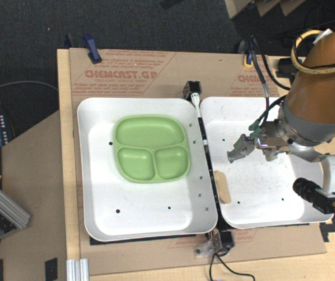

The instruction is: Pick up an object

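The gripper [238, 151] hangs over the right bin [255, 212], its fingers' state impossible to tell; the green plate [151, 147] lies well left.

1. The arm [320, 92] enters from the right edge of the camera view; its upper section is orange, the section below it grey.
2. The wrist [284, 134] is angled toward the left of the view, with dark cables running along its upper side.
3. The gripper [236, 150] projects leftward and slightly downward from the wrist.
4. The fingers [238, 148] are grey and point toward the lower left. At this viewing angle they appear as one grey shape, so their spacing cannot be determined.
5. No object is visible between the fingers.
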Available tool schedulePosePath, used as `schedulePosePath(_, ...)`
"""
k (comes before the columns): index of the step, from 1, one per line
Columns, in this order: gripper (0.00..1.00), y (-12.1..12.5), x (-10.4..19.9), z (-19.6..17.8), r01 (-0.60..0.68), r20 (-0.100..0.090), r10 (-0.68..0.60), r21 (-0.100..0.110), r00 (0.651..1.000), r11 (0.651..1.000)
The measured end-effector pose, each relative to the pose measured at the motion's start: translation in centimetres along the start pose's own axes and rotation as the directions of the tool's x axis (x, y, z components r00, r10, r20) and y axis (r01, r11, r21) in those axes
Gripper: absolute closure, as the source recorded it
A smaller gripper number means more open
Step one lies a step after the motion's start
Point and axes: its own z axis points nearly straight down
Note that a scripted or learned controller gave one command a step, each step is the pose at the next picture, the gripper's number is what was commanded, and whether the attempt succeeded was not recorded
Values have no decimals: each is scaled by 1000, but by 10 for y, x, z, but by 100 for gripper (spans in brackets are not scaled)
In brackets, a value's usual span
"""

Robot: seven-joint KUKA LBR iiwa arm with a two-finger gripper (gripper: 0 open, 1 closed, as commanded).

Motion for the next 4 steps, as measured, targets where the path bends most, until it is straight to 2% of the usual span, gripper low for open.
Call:
schedulePosePath(1, 0, 0, 70, 12, -6, 2, 6, 9, 1000, 1000)
schedulePosePath(2, 0, 3, 116, -236, -8, -1, 8, -16, 1000, 1000)
schedulePosePath(3, 0, 0, 190, -68, -6, 8, 6, 23, 1000, 1000)
schedulePosePath(4, 0, 4, 217, -246, -9, -5, 9, -14, 1000, 1000)
